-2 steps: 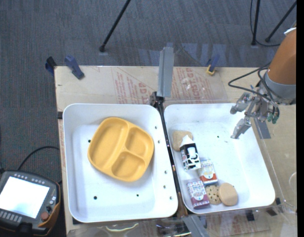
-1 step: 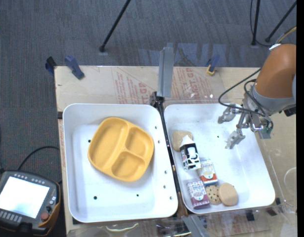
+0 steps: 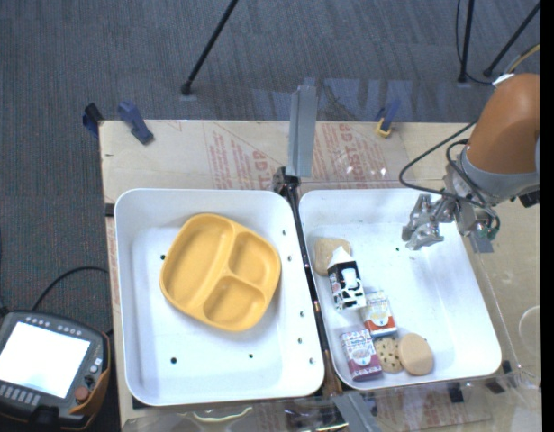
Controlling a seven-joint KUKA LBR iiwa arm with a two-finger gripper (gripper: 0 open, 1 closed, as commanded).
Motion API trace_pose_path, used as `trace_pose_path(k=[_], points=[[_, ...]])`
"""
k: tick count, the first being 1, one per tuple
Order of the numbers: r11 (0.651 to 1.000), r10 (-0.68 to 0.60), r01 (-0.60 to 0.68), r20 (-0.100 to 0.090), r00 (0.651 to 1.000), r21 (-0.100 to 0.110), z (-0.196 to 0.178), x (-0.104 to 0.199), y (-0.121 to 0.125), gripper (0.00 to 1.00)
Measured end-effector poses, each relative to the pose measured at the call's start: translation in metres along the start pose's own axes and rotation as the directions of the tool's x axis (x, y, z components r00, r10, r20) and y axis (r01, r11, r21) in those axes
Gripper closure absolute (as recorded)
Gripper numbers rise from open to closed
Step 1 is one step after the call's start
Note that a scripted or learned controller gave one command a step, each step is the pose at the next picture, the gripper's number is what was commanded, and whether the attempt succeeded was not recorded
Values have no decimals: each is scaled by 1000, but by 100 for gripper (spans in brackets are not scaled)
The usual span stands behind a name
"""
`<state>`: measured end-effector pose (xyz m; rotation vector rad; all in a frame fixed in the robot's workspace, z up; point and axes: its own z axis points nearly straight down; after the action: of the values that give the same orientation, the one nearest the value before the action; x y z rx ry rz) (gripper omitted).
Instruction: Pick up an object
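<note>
On the table [image 3: 213, 156], two shallow white plastic bins are sitting side by side. One yellow three-compartment plastic plate [image 3: 222, 271] is lying in the left bin [image 3: 141, 232]. Six small items are resting in the right bin [image 3: 457, 304], grouped toward its left and near wall: one tan rounded piece [image 3: 327, 251], one black-and-white small carton [image 3: 347, 282] touching it, one red-and-white small packet [image 3: 379, 313], one pink small packet [image 3: 359, 353], one chocolate-chip cookie [image 3: 390, 354] and one tan oval bread-like piece [image 3: 416, 354]. One end effector [image 3: 424, 232] is hovering over the bin's far right part, well apart from all six items; whether its fingers are apart or together, I cannot tell. Nothing is showing between them.
</note>
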<state>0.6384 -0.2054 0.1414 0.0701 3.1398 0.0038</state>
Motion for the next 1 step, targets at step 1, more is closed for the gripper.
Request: trace_pose_path(k=[1], points=[[1000, 0, 0, -1, 1000, 0, 0, 0, 0, 0]])
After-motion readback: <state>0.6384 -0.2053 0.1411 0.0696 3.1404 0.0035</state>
